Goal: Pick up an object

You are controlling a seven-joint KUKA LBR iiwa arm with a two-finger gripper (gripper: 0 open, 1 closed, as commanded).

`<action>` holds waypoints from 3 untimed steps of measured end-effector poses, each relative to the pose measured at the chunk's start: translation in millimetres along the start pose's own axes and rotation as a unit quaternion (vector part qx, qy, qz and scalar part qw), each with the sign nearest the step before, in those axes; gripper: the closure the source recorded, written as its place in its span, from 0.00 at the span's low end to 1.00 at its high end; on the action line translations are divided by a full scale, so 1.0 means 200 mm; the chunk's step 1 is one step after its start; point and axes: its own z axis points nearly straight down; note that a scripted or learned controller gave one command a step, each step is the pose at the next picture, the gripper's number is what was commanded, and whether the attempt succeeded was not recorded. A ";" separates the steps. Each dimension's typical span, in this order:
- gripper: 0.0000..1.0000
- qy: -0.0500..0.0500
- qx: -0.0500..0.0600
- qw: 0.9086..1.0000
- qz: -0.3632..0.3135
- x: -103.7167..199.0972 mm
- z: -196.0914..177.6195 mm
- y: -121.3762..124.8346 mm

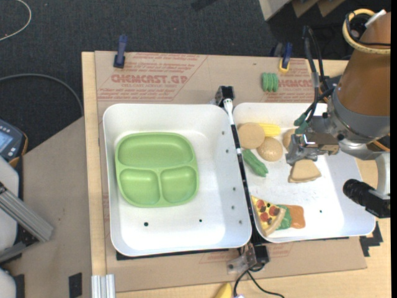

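The right bin (335, 225) holds several toy foods. Two round tan buns (251, 135) (271, 149) lie near its left wall, with a yellow piece (270, 129) behind them and a green bean pod (255, 163) in front. A pizza slice (278, 216) lies at the front left. A tan wedge of bread (304, 172) rests mid-bin. My gripper (303, 150) hangs low just behind and above that wedge, close to the second bun, with nothing visibly between its fingers.
The left bin (211, 216) holds a green divided plate (156, 168). A small green toy (270, 81) lies on the cardboard behind the right bin. Blue clamps (120, 51) (286, 58) grip the board's far edge. A black clip (224, 94) sits where the bins meet.
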 end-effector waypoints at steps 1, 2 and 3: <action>1.00 0.001 -0.007 1.000 -0.005 0.20 -0.14 0.01; 1.00 0.001 -0.007 1.000 -0.004 0.19 -0.19 0.01; 1.00 0.002 -0.006 1.000 -0.007 0.55 -0.23 0.00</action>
